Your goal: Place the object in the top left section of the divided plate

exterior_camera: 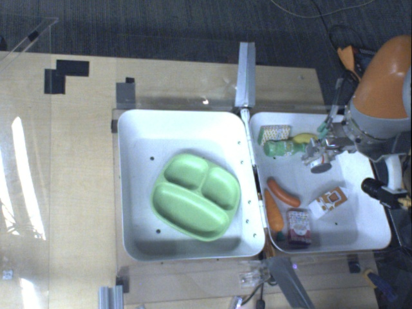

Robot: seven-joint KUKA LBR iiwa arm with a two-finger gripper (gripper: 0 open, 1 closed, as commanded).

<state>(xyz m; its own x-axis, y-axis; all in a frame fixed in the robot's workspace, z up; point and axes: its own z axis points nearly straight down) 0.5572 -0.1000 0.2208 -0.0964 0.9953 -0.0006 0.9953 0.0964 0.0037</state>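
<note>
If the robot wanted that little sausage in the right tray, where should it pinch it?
Probably across the middle of the sausage, coming straight down from above. It lies flat and slanted on the right bin's floor, long and narrow, so the hand should close across its short width. The carrot sits near its lower end.

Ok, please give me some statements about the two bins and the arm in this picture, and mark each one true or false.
1. The green divided plate lies in the left bin. True.
2. A sausage already rests in the plate's top left section. False: the sausage lies in the right bin, and all plate sections hold nothing.
3. The hand is over the right bin. True.
4. The carrot lies against the right bin's far right wall. False: it lies along the left wall, beside the divider.
5. A small green bottle lies in the right bin. True.
</note>
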